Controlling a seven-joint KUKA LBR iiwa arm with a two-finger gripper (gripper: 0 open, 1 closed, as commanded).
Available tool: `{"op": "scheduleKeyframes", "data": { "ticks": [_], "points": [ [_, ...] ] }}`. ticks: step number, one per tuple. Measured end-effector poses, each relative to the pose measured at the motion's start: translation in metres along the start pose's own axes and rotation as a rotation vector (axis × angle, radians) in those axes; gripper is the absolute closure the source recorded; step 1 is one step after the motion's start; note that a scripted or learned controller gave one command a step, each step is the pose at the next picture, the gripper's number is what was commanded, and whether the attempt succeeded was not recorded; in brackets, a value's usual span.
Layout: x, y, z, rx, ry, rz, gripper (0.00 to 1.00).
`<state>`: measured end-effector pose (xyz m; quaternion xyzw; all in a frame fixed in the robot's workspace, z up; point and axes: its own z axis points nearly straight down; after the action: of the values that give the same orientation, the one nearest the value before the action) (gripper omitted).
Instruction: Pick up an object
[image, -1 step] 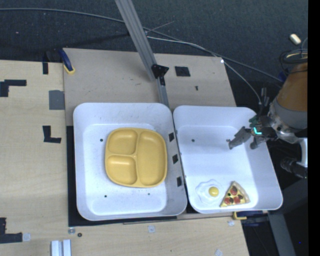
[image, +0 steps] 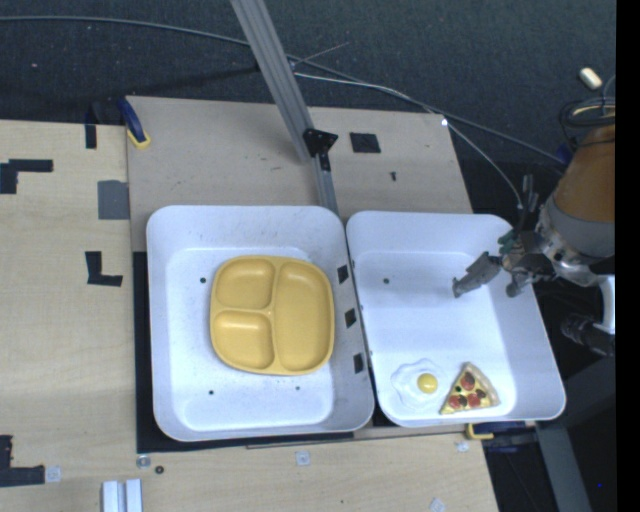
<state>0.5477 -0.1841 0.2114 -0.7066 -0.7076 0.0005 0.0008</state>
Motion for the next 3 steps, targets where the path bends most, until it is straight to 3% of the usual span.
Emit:
{"op": "scheduleKeyframes", "data": {
  "ticks": [2, 3],
  "points": [
    [-0.008, 0.004, 0.12, 0.004, 0.0, 0.001, 0.0],
    [-0.008, 0.005, 0.125, -0.003, -0.002, 0.0, 0.0]
  ]
}}
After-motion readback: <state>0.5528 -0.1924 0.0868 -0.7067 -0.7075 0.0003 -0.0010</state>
